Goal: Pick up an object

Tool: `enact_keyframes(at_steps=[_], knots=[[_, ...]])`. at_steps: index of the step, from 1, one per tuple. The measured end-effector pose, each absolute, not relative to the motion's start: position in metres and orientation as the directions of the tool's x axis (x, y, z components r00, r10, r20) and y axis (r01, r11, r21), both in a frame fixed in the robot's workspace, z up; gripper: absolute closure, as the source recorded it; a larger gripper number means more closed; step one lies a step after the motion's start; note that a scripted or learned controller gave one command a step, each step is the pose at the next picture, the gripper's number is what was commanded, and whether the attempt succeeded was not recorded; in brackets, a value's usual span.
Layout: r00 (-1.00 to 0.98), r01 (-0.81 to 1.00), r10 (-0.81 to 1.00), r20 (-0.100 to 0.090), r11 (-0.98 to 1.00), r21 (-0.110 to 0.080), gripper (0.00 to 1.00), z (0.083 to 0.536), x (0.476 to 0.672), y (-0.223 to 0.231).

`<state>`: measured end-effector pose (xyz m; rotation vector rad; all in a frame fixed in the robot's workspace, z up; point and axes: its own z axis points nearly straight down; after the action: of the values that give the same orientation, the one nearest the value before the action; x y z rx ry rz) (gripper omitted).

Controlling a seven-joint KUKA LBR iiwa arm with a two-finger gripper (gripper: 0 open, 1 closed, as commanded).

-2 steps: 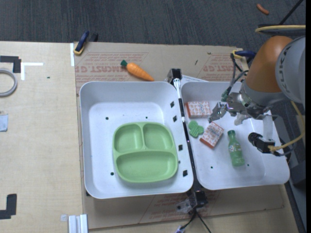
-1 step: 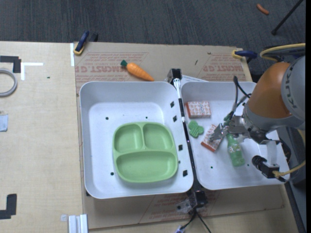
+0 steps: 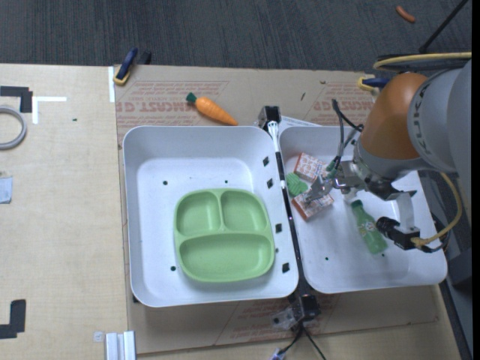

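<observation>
Camera view: jaws [image 3: 324, 186] low over the small cartons [image 3: 309, 188] in the right bin [image 3: 390, 276].
Whether the jaws are spread cannot be told; crowded cartons and the nearby green bottle [image 3: 367, 227] could spoil the pick.

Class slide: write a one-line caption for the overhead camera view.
KUKA arm's gripper low over small packets in the right bin; green divided plate in the left bin.

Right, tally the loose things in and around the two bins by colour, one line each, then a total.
Green: 2, the divided plate in the left bin and the bottle in the right bin.
Red and white: 1, the small box by the gripper.
Orange: 1, the carrot on the cardboard behind the bins.
Total: 4.
</observation>
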<state>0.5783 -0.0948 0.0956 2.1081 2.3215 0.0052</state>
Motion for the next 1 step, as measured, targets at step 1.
enact_keyframes(at_steps=[1], knots=[[-0.095,0.995,0.996,-0.001,0.095,0.008,1.0,0.1057,0.5791,-0.0943]])
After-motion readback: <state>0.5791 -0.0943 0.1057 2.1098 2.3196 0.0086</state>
